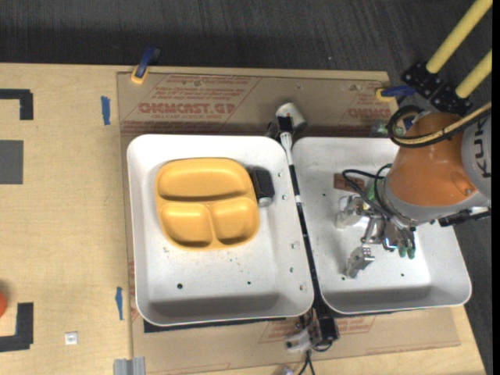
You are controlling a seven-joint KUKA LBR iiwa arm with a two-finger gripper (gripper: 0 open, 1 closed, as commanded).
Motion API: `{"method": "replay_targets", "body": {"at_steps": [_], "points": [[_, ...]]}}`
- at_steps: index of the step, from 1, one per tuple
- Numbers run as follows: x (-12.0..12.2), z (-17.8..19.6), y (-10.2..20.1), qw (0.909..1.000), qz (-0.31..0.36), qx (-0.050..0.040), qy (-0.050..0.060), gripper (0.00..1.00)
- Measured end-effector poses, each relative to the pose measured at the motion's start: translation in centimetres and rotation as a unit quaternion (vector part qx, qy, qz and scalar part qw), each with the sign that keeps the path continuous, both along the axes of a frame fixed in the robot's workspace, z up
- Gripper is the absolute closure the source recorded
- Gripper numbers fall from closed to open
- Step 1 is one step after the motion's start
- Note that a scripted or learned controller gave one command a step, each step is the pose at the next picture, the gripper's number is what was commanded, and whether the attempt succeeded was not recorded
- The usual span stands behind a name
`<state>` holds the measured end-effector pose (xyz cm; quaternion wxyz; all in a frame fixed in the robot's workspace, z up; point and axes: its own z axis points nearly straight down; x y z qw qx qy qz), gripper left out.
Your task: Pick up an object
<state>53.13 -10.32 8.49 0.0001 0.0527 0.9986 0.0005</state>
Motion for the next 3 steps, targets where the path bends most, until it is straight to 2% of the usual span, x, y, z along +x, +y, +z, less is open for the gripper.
{"method": "replay_targets", "body": {"at_steps": [1,2,3], "points": [[6.1,0.1,-1.1,0.9996,0.028,-0.0005,-0.003,0.0],[11.8,0.3,-2.5,0.9933,0.115,0.0004,0.001,0.0],[4.2,0.0,-0.4,0.9811,0.194,-0.0002,-0.001,0.0]]}}
